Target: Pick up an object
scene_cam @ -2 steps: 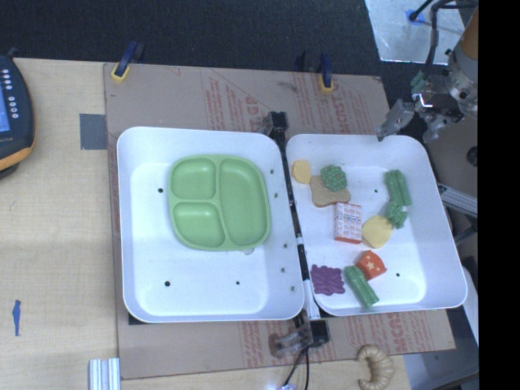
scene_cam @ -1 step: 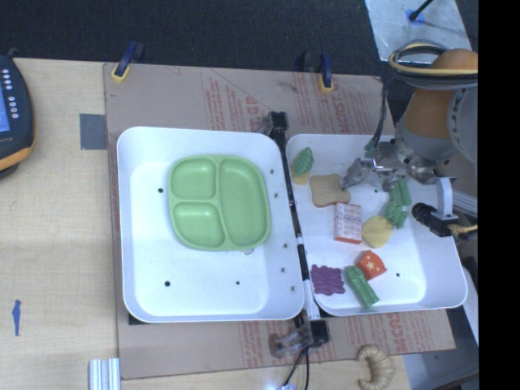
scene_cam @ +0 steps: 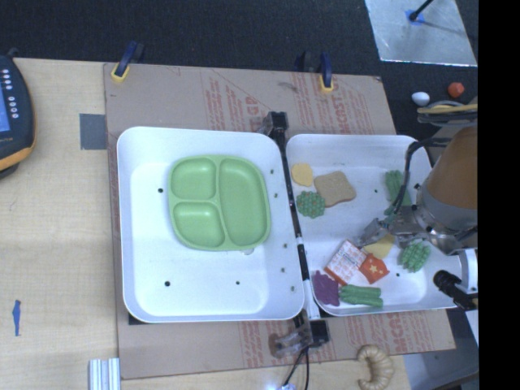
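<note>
While the left bin (scene_cam: 146, 242) holds a green plate (scene_cam: 219, 201), the right bin (scene_cam: 357, 146) holds toy foods (scene_cam: 335, 188); the end effector (scene_cam: 382, 232) looks spread, pinching nothing.

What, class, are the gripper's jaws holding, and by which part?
It cannot be told: the gripper is low among the toy food in the right bin.

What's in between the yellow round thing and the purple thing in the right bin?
In the camera view, the green broccoli-like piece sits just below the yellow round piece; farther down toward the purple piece is bare white bin floor.
</note>
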`<state>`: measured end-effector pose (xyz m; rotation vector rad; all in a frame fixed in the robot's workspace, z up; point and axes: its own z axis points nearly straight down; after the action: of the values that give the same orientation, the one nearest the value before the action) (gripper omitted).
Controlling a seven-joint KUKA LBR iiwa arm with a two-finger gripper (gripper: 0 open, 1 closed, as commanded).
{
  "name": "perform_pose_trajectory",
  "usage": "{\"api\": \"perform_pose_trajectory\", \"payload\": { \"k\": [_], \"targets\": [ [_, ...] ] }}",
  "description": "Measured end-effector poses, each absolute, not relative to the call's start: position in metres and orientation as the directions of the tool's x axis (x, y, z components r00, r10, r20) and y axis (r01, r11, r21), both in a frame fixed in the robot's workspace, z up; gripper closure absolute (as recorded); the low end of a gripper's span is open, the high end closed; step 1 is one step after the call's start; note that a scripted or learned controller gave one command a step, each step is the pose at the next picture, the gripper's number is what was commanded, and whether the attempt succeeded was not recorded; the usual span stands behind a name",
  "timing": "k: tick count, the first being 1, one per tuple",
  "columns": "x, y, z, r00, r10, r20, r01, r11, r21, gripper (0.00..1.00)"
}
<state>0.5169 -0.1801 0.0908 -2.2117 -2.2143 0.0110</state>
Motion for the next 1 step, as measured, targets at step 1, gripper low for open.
{"api": "perform_pose_trajectory", "payload": {
  "k": [1],
  "targets": [
    [0.5224, -0.1811, 0.1019, -0.008, 1.0, 0.0, 1.0, 0.008, -0.006, 1.0]
  ]
}}
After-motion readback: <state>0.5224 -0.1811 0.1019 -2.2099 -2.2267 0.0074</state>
